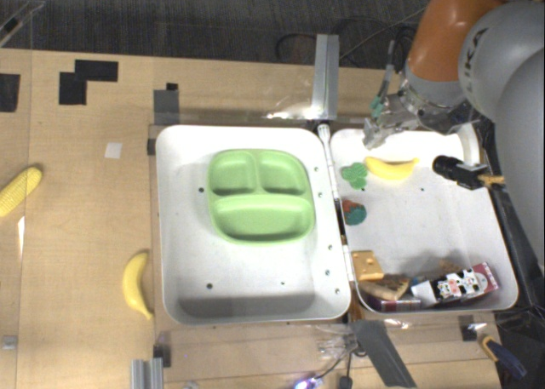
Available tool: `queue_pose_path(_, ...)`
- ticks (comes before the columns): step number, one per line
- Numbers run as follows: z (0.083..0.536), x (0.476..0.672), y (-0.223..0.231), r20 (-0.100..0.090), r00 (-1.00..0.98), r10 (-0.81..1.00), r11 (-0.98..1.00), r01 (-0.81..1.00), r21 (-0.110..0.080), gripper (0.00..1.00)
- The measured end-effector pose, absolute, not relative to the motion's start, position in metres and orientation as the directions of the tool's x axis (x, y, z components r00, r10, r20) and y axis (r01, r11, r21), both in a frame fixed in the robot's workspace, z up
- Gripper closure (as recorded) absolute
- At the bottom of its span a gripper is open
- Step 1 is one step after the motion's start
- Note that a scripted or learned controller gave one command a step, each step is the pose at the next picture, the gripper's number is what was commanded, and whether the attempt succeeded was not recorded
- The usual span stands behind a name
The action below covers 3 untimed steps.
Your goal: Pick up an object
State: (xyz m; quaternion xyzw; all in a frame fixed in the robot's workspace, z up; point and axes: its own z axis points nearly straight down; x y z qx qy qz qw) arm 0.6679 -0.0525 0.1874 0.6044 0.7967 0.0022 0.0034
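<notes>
Claw (381,126) hangs over right bin's (443,234) far rim, nothing seen in its grip. Banana (392,168) lies just below it, near green toy (354,174); green tray (258,193) sits in left bin (179,234). Approach step, by the look. Next: drop lower, straddle banana, close.

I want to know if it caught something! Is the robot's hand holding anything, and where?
Nothing is held. The hand hovers just above the banana in the right bin.

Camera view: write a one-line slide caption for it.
KUKA arm's gripper poised just above a banana in the right bin, while a green divided tray sits in the left bin.
</notes>
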Motion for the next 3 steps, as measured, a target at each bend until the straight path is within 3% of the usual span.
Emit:
queue_pose_path(1, 0.187, 0.67, -0.05, 0.0, 0.02, 1.0, -0.02, 1.0, 0.006, 1.0)
queue_pose_path(2, 0.099, 0.537, -0.109, 0.0, -0.073, 0.997, 0.073, 0.997, 0.002, 1.0)
queue_pose_path(3, 0.099, 0.538, -0.109, 0.0, -0.074, 0.997, 0.074, 0.997, 0.003, 0.0)
